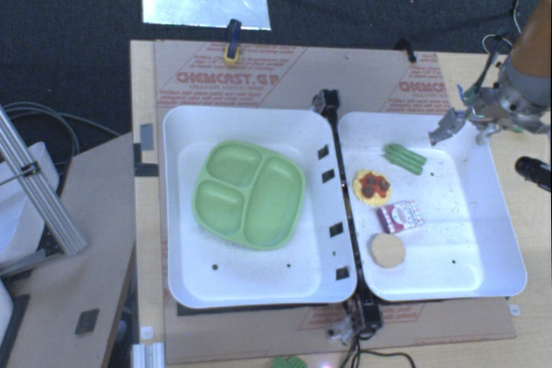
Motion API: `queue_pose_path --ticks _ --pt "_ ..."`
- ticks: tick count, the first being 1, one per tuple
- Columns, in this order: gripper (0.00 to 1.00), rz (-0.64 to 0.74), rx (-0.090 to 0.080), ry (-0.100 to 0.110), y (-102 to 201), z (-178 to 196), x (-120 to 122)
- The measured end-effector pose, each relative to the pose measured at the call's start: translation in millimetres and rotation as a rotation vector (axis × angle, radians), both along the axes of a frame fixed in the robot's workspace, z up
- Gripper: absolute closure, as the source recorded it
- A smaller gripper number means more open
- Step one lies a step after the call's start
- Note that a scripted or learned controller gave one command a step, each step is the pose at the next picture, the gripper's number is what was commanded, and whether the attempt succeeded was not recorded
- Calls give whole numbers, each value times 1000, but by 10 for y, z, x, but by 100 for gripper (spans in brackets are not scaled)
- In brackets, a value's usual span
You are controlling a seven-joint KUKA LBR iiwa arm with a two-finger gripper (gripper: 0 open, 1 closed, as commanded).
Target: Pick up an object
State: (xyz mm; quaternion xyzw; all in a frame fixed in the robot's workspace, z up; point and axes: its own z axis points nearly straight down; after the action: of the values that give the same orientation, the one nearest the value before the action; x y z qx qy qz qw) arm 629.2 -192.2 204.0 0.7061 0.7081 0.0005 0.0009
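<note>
Camera view. A wooden counter (259, 69) on dark carpet carries two shallow white bins side by side. The left bin (185, 271) holds a green divided plate (250, 196). The right bin (492, 271) holds four small items grouped near its left half: a green bean-like piece (404, 158), a yellow round piece with red topping (372, 186), a small red-and-white packet (401, 216) and a tan round biscuit (388, 251).

The arm enters from the right, and the tool (457, 123) sits above the upper right corner of the right bin, near its rim. Its tips appear spread somewhat, with nothing between them and nothing touched; their exact opening is hard to read at this size.

Step in hand, as judged: approach, with no item yet selected or grasped. The next move calls for travel leftward and down over one item; the green piece lies nearest, well apart from the tool.
</note>
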Motion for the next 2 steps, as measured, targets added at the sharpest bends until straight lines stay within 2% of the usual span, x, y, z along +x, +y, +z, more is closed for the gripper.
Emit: queue_pose_path --ticks 1,2 --pt "0 -2 1 6 -141 -1259 -42" --pt "0 8 0 13 87 -1190 389"
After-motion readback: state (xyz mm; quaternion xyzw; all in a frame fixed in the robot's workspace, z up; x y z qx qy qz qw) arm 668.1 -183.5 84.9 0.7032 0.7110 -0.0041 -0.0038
